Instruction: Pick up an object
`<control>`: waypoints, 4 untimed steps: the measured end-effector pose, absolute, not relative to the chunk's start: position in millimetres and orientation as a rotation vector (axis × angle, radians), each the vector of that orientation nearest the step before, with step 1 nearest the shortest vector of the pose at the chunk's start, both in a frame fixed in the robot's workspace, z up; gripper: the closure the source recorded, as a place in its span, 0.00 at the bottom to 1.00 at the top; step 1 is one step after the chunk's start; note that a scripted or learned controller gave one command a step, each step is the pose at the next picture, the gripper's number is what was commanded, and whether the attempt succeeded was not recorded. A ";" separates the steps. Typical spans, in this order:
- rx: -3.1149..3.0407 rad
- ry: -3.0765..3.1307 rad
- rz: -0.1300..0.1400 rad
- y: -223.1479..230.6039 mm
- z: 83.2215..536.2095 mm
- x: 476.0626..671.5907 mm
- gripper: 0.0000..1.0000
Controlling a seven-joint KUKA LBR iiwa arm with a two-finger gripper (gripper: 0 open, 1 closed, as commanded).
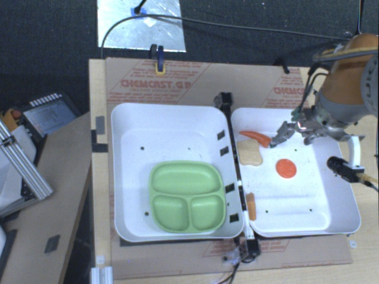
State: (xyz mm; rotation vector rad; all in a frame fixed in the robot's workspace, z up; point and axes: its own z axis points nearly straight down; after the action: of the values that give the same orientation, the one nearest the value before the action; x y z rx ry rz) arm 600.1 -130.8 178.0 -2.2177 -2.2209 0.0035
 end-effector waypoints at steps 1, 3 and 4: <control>-2.219 -2.222 0.001 -128.9 135.2 604.9 0.00; -2.226 -2.229 -0.010 -129.1 100.3 608.7 1.00; -2.220 -2.230 -0.006 -121.5 148.1 607.6 1.00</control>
State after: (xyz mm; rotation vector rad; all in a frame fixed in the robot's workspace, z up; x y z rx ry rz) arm 607.6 -121.5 148.1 -2.2199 -2.2297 -0.0061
